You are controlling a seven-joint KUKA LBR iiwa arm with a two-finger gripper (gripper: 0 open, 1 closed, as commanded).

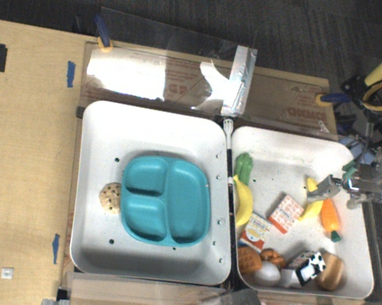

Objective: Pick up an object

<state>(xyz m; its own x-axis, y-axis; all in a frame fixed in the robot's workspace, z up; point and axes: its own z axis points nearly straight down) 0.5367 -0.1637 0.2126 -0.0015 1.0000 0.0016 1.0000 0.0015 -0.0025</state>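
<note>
Touching fingers [326, 185]: yellow piece [311, 203]

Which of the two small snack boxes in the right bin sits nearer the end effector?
The red-and-white box, closer to the end effector. The other box lies lower left, beside the banana.

Red print on cardboard [187, 86] behind bins and small cartons: illegible.
</note>
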